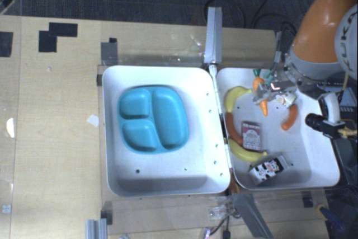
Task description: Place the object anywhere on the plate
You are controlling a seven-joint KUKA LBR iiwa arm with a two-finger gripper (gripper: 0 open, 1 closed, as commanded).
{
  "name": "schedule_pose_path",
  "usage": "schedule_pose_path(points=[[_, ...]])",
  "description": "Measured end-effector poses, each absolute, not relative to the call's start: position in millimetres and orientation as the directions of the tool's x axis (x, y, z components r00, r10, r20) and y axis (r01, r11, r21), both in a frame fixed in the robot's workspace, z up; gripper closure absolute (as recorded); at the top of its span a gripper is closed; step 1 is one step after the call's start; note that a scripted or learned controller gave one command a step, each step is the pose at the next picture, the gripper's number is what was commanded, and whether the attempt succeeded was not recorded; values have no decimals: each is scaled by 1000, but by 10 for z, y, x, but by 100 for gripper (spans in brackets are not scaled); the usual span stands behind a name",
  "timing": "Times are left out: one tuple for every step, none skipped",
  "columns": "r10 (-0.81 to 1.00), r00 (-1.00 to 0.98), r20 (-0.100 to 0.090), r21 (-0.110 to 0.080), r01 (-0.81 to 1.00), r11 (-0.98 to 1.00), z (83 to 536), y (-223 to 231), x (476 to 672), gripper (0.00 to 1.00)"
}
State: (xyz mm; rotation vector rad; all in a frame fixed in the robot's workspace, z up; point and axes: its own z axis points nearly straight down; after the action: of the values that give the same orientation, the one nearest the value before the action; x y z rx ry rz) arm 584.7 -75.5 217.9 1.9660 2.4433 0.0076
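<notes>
The claw [273,89] hangs over the upper part of the right bin [324,173], and I cannot tell whether it grips anything. A small orange carrot [260,97] sits right at it, seemingly the object meant for the blue plate [154,118], far to its left in the other bin. With 2 bananas and other items crowded close below it, the likely failure is a slipped or empty grasp.
</notes>
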Motion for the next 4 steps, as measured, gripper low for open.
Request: schedule_pose_path(points=[[966, 259, 0, 4, 966, -259, 2101, -1034, 5891, 100], [990, -142, -2, 8, 990, 142, 2425, -1170, 6065, 100], [989, -149, -4, 13, 989, 149, 2544, -1152, 6085, 100], [988, -155, -6, 19, 988, 155, 2662, -1139, 6103, 100]])
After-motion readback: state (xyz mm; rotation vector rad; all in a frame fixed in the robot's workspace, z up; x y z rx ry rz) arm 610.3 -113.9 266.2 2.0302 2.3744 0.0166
